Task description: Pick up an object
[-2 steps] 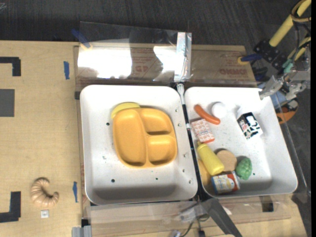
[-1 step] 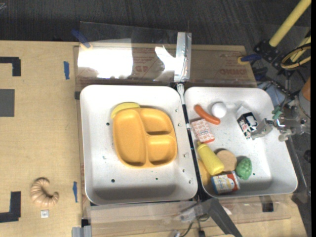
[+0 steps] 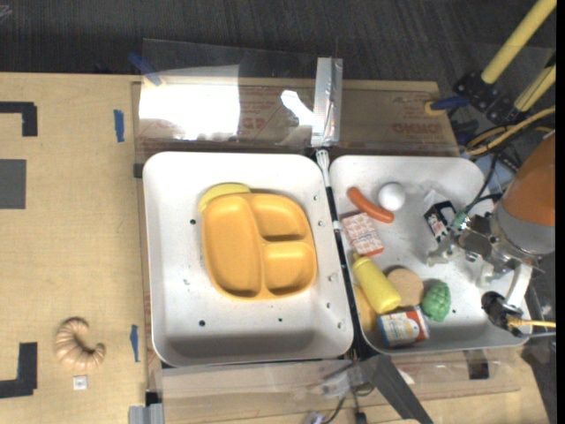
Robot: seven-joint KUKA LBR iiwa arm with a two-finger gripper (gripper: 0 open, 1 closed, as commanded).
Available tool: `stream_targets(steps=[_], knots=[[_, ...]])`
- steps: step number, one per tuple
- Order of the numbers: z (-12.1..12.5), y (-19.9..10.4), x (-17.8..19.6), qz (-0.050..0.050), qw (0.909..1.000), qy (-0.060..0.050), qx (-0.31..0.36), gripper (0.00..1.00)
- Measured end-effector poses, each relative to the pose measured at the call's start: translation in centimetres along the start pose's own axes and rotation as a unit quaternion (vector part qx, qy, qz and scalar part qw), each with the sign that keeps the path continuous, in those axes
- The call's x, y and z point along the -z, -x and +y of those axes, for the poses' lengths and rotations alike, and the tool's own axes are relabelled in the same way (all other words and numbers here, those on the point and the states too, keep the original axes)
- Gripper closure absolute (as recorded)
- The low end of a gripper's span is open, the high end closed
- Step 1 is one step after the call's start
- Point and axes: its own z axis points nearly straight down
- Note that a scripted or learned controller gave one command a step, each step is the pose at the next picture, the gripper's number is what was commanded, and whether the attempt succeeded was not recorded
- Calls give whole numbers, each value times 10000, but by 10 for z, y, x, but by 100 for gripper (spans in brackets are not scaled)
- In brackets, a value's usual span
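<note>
The right bin [image 3: 459, 173] holds several small things: an orange sausage [image 3: 369, 203], a white ball [image 3: 391, 195], a red-and-white packet [image 3: 362, 234], a yellow bottle [image 3: 376, 287], a brown round piece [image 3: 405, 283], a green broccoli-like toy [image 3: 435, 299] and a small can [image 3: 403, 327]. My gripper [image 3: 446, 234] hangs low over the right half of this bin, to the right of the ball and above the green toy. I see nothing held in it. The arm's orange band [image 3: 538, 188] is at the right edge.
A yellow divided plate [image 3: 258, 241] lies in the left bin [image 3: 168, 263], over a paler yellow piece [image 3: 221, 192]. A tan croissant-shaped toy [image 3: 79, 343] sits on the bench at the lower left. Cables and yellow bars [image 3: 521, 34] crowd the upper right.
</note>
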Motion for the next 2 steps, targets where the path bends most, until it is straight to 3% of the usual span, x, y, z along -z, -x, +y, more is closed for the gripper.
stream_targets(steps=[1, 2], knots=[[2, -56, -9, 5, 9992, 27, -403, 0], [9, -36, -10, 10, 9969, 17, -789, 0]])
